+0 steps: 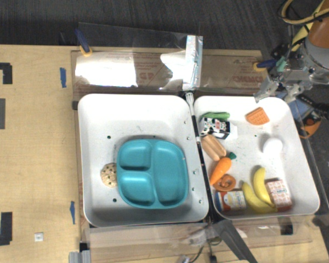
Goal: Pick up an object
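1. Far to the gripper's left, in the left bin [93,114], a cookie [108,175] lies just beside a teal divided tray [152,172]; nothing there looks touched.
2. Nearer, in the right bin [296,141], lie the candidates: a small black-and-white carton [215,126], a hot dog [213,147], a carrot [221,170], a can [231,200], a banana [255,190] and a pink box [277,194], all low and left of the gripper.
3. Closest are an orange wedge [257,116] just down-left of it and a white ball [272,145] below.
4. The gripper [285,90] sits at that bin's far right corner, above the rim, with nothing between its prongs; whether they stand wide or narrow I cannot tell.
5. Judged so: no object is lifted yet. Choosing, descending, closing and raising all remain.
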Controlling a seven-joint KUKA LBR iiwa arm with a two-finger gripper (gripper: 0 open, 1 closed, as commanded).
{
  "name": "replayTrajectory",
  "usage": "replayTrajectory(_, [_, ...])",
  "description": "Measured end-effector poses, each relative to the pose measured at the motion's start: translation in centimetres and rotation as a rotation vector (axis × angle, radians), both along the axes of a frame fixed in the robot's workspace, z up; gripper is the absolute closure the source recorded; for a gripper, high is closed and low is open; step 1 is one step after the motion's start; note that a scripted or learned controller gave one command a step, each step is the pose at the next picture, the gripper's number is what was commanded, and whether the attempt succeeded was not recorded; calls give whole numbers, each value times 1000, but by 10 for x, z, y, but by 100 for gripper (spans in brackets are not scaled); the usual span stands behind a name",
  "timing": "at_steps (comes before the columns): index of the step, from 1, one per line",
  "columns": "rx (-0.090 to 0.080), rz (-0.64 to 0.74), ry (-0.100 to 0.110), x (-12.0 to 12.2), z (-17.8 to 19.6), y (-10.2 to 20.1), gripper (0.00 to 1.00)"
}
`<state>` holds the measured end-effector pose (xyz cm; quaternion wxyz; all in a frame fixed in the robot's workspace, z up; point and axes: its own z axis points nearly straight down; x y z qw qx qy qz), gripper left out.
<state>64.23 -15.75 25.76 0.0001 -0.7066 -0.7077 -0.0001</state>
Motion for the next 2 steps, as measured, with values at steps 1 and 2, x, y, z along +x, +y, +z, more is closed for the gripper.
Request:
replayTrajectory(1, [2, -15, 10, 23, -93, 1, 0])
replayTrajectory(2, [-6, 68, -7, 14, -162, -11, 0])
